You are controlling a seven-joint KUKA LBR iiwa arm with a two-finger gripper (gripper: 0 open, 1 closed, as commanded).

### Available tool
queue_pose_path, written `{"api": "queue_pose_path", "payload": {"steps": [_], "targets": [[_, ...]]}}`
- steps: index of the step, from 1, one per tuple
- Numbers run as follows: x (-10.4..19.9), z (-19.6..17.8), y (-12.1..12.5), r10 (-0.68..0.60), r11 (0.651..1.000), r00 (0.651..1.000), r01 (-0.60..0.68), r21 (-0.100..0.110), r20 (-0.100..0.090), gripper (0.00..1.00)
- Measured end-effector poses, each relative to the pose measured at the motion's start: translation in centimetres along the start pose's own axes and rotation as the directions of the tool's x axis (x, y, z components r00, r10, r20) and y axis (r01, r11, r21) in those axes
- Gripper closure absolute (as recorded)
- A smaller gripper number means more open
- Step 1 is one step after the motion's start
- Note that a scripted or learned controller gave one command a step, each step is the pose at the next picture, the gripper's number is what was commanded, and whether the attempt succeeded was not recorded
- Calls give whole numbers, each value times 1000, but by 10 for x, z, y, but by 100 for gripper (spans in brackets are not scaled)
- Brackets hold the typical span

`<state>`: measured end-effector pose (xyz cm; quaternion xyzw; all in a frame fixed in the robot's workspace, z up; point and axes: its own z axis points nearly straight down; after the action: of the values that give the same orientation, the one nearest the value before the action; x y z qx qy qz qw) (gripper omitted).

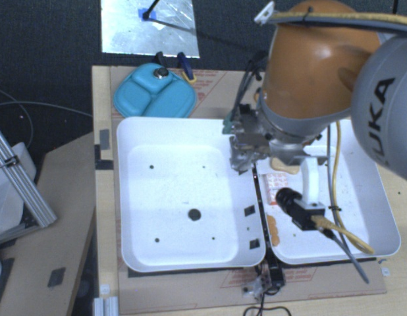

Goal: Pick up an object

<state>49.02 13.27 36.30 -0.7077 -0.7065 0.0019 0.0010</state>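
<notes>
Gripper (240,162) hangs low over the seam where the two bins meet, under the big grey-and-orange wrist; open or shut: can't tell, the wrist body blocks it. On the view-left side of it lies the shallow white plastic bin (124,189), whose near rim runs right below the gripper. Its floor is wide and bare, w/ a small dark round spot (194,214) down and to the left, well apart from the gripper; can't tell if that is an object or a mark. On the other side, the second shallow white plastic bin (388,224) is mostly covered by the arm, so room there is tight. A tan flat piece (285,168) lies just beside the gripper, partly under the wrist. A small orange-brown oval piece (272,230) lies nearer the camera, close to the seam. Beyond the gripper, outside the bins, a blue moulded plastic tray w/ compartments (155,92) rests on the pale wooden bench (72,176), touching the first bin's far rim. Further back is a crinkled silver foil sheet (149,18) on dark carpet (45,45).
</notes>
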Motion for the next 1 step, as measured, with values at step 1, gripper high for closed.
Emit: {"api": "queue_pose_path", "payload": {"steps": [1], "targets": [[1,108,99,-1,1000,1000,1,-2,1,100]]}}
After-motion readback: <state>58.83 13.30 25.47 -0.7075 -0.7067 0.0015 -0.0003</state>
